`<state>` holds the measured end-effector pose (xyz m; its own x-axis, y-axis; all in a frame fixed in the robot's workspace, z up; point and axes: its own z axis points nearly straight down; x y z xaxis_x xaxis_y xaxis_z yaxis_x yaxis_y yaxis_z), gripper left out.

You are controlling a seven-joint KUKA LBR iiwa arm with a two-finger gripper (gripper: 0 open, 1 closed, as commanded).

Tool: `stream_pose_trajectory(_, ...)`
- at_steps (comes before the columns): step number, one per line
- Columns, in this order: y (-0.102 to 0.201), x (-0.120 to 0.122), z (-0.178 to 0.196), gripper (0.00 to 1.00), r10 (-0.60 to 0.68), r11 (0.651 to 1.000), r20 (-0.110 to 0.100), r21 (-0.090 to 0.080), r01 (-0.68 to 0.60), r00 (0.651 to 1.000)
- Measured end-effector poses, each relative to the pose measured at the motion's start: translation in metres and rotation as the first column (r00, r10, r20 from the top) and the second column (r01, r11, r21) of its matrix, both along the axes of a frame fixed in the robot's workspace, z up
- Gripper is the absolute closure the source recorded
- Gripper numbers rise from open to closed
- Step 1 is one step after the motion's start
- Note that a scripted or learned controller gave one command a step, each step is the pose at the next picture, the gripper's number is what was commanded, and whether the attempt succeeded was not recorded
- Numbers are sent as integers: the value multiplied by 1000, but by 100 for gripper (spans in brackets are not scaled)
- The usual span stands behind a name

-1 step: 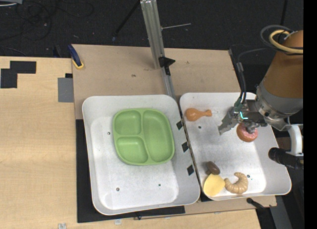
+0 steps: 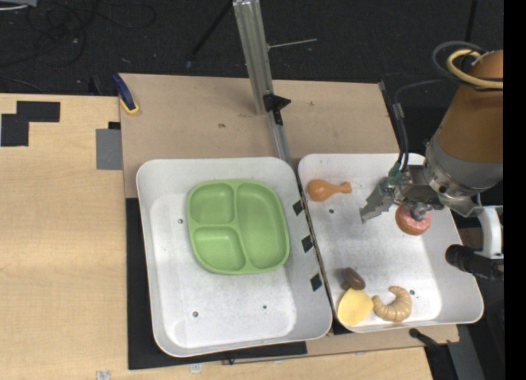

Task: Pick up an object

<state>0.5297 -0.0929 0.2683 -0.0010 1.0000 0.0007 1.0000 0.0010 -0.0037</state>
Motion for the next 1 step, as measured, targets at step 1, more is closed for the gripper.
stream_pose_trajectory(1,-3,0,-44,0,-1,1000,-5,1,1,1000)
